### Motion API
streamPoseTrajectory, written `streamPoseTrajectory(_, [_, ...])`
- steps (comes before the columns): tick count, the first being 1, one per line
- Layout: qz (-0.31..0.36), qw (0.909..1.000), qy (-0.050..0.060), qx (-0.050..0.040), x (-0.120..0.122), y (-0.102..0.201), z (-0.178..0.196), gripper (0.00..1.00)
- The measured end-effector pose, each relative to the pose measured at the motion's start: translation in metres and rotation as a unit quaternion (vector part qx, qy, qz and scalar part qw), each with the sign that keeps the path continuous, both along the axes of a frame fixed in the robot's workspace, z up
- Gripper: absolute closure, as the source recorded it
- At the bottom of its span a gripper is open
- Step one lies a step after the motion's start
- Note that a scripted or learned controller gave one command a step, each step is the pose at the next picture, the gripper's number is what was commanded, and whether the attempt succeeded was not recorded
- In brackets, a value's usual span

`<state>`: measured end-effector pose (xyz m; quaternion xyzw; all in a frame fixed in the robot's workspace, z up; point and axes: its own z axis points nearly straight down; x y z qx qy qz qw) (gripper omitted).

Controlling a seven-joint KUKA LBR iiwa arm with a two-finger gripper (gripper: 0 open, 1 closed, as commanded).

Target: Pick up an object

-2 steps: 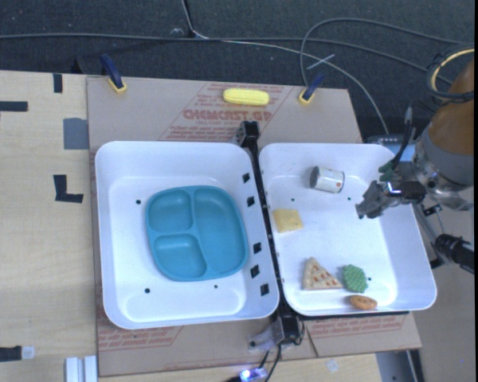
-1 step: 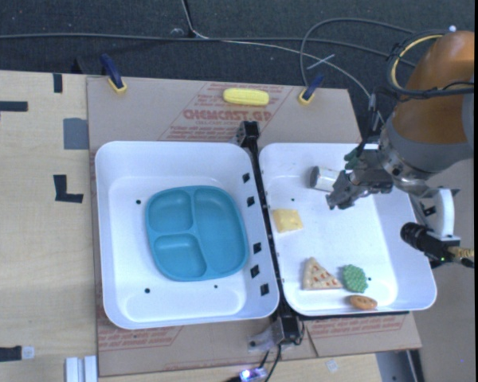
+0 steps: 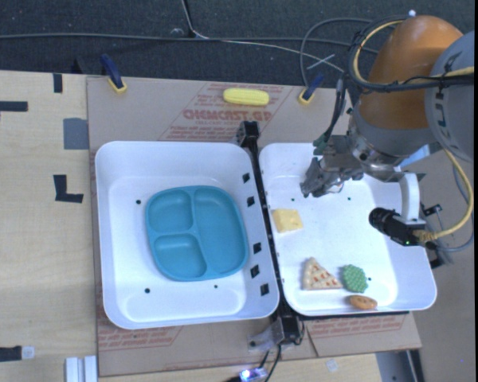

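Desk (image 3: 32, 213) of pale wood carries a cardboard sheet (image 3: 191, 118) with two shallow white bins side by side. Left bin (image 3: 115, 165) holds a blue divided plate (image 3: 196, 233) near its middle. Right bin (image 3: 410, 289) holds four small food items — a yellow cheese cube (image 3: 287, 220) near its left wall, then a pizza slice (image 3: 319, 276), a green round piece (image 3: 354, 278) and a small orange-brown piece (image 3: 362, 302) close together toward its near edge. The arm (image 3: 406, 70) reaches in from the right, its gripper (image 3: 323, 180) over the far part of the right bin, above and apart from the cheese cube — whether it is wide or narrow cannot be told, and nothing shows in it. A yellow banana-like toy (image 3: 245, 96) lies on the cardboard by the far edge.
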<state>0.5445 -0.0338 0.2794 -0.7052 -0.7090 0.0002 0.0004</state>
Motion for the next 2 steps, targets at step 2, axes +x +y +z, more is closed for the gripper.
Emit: streamPoseTrajectory(2, [0.000,1.0000,0.000,-0.0003,0.048,0.090,-0.025,1.00])
